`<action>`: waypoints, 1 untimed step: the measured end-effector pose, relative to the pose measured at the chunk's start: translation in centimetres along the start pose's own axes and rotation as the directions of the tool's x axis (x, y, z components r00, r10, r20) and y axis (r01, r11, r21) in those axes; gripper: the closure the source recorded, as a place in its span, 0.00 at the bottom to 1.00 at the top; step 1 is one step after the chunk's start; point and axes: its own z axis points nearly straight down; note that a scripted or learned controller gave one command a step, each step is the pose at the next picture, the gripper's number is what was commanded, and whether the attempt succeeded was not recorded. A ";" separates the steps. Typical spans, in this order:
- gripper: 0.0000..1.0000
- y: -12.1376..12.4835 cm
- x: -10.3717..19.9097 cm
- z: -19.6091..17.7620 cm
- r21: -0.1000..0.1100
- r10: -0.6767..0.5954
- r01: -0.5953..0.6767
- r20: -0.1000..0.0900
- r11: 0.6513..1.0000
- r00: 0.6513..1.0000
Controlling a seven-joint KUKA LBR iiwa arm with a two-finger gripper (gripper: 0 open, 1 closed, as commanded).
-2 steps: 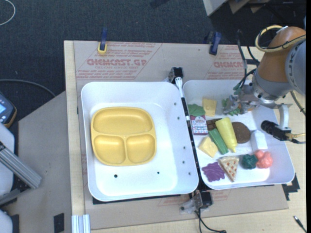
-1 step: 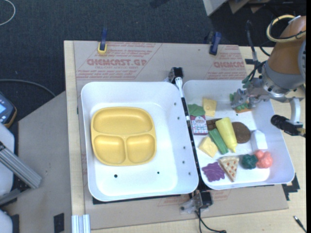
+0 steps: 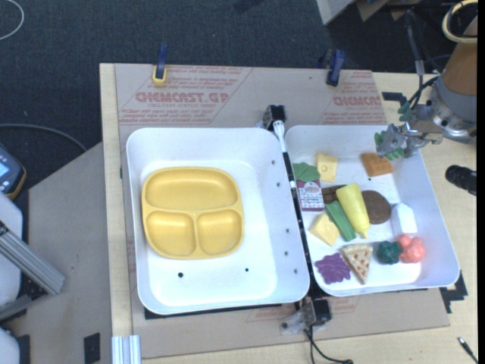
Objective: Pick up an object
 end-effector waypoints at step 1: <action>1.00 0.1 -0.1 -2.4 0.001 -0.002 0.002 -0.001 1.000 1.000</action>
